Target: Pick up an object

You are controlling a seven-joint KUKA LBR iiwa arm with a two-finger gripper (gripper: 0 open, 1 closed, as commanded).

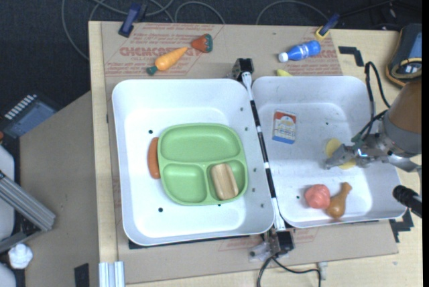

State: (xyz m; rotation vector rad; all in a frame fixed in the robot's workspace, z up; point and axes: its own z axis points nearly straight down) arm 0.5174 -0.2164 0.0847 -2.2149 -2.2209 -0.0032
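Observation:
My gripper (343,158) is low in the right bin (315,94), near its right side, on the grey arm with the orange band (407,115). A small yellow piece (332,145) lies right against the gripper's upper left; whether it is gripped I cannot tell. Below the gripper lie a pink rounded item (318,196) and a brown drumstick (339,200), side by side. A white carton with a red and blue label (285,127) lies at the bin's upper left.
The left bin (134,145) bears a green divided plate (200,145) with a bun (224,181) in one compartment and a sausage (154,157) beside it. Behind the bins lie a carrot (167,59), a red fruit (202,43) and a blue bottle (299,51).

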